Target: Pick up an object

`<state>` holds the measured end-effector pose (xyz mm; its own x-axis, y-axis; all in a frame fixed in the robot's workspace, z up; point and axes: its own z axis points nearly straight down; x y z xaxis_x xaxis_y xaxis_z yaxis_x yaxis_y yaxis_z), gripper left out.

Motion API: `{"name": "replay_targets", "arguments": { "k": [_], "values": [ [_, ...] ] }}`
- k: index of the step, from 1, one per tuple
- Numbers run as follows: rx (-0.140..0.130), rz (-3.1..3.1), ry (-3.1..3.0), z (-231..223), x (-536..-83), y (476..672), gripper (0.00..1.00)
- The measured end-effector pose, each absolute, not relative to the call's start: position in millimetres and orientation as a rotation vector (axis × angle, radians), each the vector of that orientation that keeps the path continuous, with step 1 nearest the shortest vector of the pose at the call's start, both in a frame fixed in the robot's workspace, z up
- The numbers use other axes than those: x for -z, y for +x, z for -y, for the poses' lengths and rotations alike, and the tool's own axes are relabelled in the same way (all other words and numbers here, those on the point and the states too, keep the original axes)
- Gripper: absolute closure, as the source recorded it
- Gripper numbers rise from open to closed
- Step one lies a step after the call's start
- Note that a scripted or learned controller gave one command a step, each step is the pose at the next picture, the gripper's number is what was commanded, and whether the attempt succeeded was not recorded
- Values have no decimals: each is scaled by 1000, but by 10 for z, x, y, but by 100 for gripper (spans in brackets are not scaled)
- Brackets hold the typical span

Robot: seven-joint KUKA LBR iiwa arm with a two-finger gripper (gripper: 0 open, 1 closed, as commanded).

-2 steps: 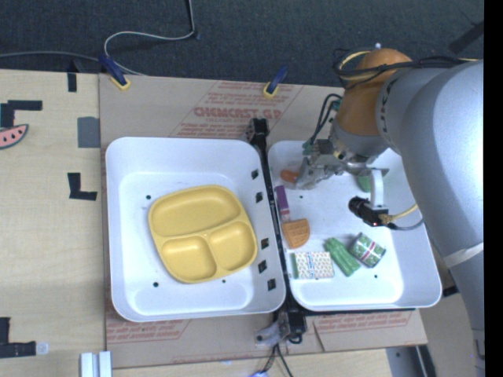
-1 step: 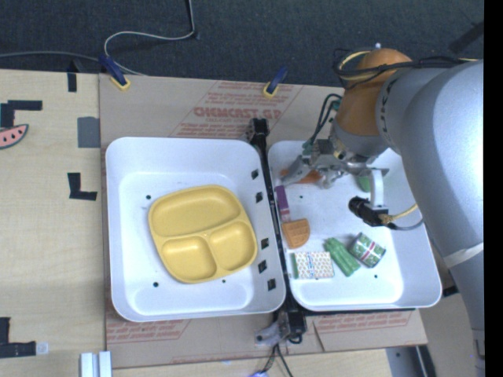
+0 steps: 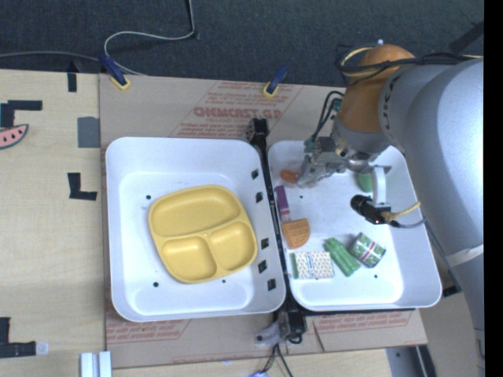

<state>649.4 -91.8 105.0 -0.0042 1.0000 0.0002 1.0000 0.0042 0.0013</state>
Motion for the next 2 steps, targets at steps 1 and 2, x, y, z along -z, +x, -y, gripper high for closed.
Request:
{"name": "replay_targets", "arguments": {
  "k": [1,2],
  "values": [
    [-1,-2226,2216,918,-1048,6494,0],
    [-1,-2227,2216,914,-1141,6493,100]
  ]
}}
